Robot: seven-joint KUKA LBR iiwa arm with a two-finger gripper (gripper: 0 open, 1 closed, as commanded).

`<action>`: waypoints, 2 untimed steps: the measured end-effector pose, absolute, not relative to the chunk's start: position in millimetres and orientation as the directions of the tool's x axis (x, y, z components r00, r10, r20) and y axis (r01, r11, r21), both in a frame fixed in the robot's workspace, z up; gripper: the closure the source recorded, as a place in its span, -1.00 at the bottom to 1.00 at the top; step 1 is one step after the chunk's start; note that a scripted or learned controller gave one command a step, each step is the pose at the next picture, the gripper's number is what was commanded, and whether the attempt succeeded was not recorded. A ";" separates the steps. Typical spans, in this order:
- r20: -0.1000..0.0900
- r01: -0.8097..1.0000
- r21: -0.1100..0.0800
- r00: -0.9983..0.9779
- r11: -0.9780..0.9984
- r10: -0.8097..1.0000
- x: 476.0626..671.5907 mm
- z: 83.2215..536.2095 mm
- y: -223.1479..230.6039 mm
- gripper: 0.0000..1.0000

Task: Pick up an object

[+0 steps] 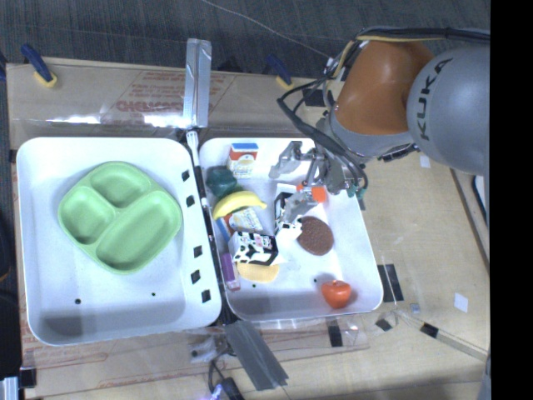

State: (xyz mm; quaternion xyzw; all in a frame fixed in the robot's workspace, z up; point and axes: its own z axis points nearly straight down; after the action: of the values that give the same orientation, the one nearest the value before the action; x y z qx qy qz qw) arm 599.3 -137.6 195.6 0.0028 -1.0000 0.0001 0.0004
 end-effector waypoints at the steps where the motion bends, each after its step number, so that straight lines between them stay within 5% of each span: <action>1: 0.000 0.004 0.000 -1.000 1.000 0.004 531.4 91.4 -149.4 -1.00; 2: -0.002 0.068 0.000 -0.998 0.998 0.068 580.3 92.7 -120.5 -1.00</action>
State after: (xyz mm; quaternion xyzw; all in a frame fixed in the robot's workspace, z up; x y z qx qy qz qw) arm 580.3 -120.5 92.7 -0.0340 -0.9994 0.0000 -0.0011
